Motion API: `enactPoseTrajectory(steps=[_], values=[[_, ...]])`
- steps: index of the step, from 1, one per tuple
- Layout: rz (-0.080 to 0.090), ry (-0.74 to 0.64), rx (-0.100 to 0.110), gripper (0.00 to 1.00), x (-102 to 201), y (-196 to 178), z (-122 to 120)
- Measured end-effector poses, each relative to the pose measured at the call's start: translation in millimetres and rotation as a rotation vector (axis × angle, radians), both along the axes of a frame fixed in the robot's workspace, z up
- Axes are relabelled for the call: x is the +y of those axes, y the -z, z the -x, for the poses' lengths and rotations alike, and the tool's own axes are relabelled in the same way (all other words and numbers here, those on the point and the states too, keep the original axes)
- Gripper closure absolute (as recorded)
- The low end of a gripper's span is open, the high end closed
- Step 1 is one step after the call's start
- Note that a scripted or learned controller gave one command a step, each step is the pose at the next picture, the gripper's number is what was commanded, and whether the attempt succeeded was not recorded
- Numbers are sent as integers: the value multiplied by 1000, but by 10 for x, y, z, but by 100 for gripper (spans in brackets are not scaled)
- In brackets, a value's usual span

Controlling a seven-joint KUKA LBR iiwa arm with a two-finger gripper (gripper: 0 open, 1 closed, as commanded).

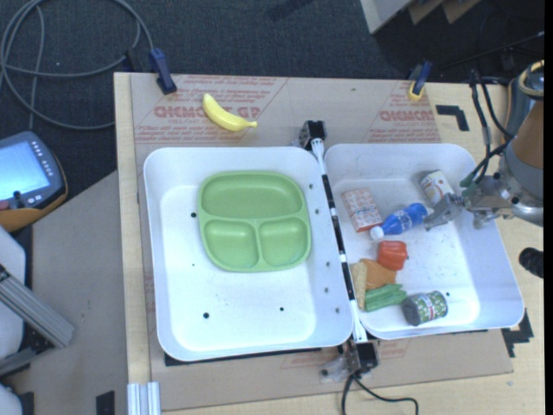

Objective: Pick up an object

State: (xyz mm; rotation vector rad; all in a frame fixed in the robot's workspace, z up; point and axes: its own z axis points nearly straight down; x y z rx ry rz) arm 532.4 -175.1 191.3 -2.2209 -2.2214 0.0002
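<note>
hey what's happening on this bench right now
A grey robot arm reaches in from the right over the right bin. Its pincer sits low beside a blue bottle, with nothing visibly held. Small items lie nearby, including a red block and a can. The left bin holds a green divided tray.

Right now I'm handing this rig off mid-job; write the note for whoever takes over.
Claw: low over the right bin, near the blue bottle; its state is unclear and nothing is visibly held.
Right bin: blue bottle, small white can, red-and-white packet, red piece, orange piece, green piece, dark tin.
Left bin: green divided tray. A banana lies on the board behind it.
Done: nothing lifted.
Left: grasp one object and raise it.
</note>
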Motion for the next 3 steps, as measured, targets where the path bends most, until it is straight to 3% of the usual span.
enactPoseTrajectory(steps=[1,2,3], values=[[-1,-1,1,0,627,1070,-239],[-1,1,2,0,749,1072,362],[-2,1,2,0,808,1071,537]])
